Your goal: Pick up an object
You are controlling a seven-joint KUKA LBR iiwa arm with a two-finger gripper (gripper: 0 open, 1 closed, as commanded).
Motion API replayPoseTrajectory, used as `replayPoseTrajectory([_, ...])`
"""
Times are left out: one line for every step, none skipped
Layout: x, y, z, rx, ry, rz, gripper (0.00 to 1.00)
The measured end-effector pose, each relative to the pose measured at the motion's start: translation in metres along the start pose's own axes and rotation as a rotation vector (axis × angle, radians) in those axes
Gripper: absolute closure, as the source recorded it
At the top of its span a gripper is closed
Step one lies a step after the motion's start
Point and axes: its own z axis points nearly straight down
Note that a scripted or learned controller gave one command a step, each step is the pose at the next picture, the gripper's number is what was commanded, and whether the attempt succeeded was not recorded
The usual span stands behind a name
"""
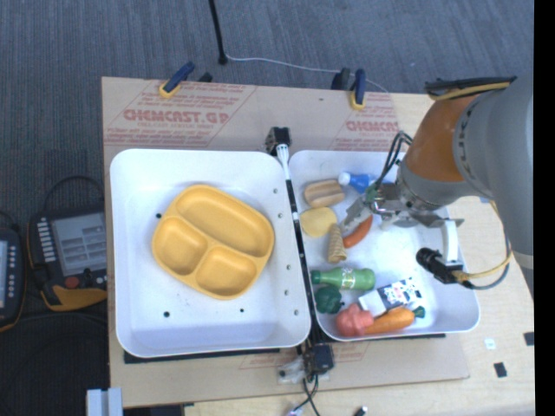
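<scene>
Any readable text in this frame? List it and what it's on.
"CHEMCAST GP", red print on the board under the bins, left side.
The same red print by the right clamp, partly hidden by the arm.
Small carton in the right bin: printed, too small to read.
Pendant at left: screen too blurred to read.
</scene>
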Motion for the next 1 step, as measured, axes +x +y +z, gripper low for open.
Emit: replayPoseTrajectory([-0.0013,0.0011,-0.011,-0.003,-0.003,0.001,1.0])
